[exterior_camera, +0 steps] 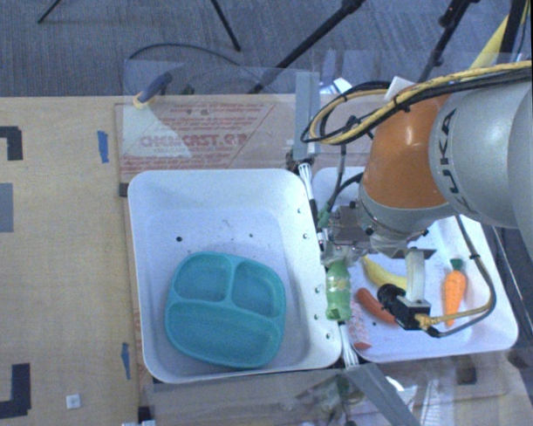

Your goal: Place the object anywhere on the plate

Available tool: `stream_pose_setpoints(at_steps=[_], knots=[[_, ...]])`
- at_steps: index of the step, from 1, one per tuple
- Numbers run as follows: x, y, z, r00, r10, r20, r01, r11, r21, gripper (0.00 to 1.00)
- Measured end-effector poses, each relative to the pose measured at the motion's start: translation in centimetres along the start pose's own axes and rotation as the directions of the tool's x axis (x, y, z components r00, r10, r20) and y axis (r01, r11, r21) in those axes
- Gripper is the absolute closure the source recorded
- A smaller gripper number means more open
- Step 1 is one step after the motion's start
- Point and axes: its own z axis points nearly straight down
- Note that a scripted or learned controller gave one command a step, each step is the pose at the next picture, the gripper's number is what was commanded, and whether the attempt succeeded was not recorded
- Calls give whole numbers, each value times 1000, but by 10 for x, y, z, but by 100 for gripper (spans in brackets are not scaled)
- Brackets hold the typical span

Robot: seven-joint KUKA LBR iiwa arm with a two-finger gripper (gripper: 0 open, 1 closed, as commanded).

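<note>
green object (338, 293), pale and translucent and longish, perhaps a small bottle or a toy vegetable, is what i take to be the task's thing, since it sits closest to the gripper (340, 249). in the camera view it lies along the seam where the two bins meet, over the left edge of the right bin (498, 331), just near of the gripper. whether it rests on the rim or hangs from the gripper i cannot tell, and whether the gripper is open or closed i cannot tell either, because the wrist hides it from above.

as for progress, i judge the placing not yet done: the teal plate (224, 310) has nothing on it. what is left is to carry the object left across the rim and set it down on the plate.

the left bin (161, 194) holds the plate alone, a divided one with three compartments, lying flat in the near half of the bin, a little left of centre. the right bin holds the loose things: a yellow banana (380, 270) just right of the green object, a red piece (372, 302) near of the banana, and an orange carrot (454, 288) with a green top further right, apart from the others.
</note>
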Motion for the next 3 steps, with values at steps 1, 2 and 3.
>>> stream_pose_setpoints(at_steps=[1,2,3], knots=[[113,-2,50,996,84,1,-84,996,-2,100],[113,-2,50,996,85,0,-85,996,-2,0],[134,-33,86,997,73,-1,-73,997,-12,0]])
